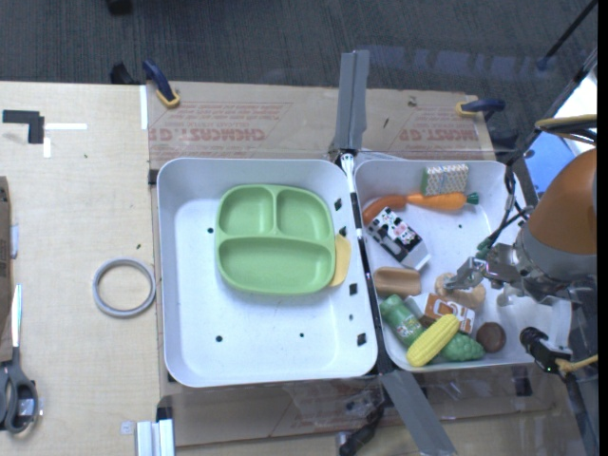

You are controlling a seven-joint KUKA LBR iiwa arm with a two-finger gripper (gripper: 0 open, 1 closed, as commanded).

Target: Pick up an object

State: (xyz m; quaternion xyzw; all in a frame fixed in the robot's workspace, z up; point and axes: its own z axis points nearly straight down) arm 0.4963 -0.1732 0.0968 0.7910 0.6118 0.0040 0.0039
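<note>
One fixed camera looks down at a slant, from well above. Both white bins [171, 283] sit fully in frame.

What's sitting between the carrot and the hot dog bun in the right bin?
In the camera view, the black-and-white cow-patterned block lies between the carrot and the hot dog bun.

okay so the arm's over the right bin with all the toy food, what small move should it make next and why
Probably lower the gripper straight down. It hangs over the crowded right bin, just above the orange packet beside the corn, with nothing visibly between its fingers yet.
</note>
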